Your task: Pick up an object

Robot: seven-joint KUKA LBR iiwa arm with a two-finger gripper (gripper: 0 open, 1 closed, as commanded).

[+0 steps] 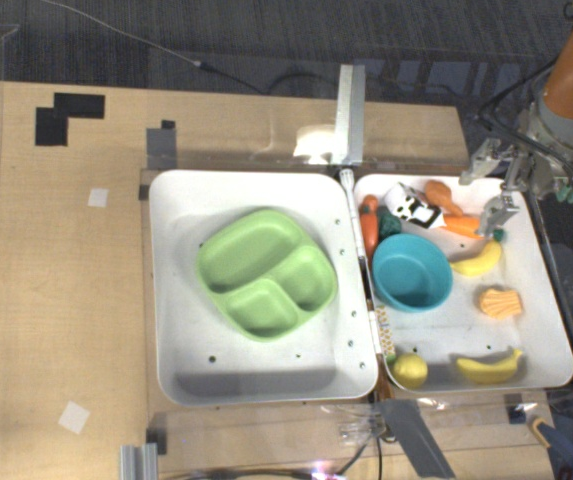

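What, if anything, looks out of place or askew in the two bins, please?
Nothing looks spilled or damaged. The green divided plate merely sits at an angle in the left bin.

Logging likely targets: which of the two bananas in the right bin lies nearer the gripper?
The upper banana, beside the blue bowl, just below the gripper. The other banana lies along the bin's near edge.

The tabletop [56, 298] looks like pale, matt wood. Both white bins, left [171, 268] and right [551, 318], appear to be smooth plastic with a soft sheen, as do the green divided plate [266, 273] and teal bowl [413, 273]. The two bananas [486, 366] look glossy.
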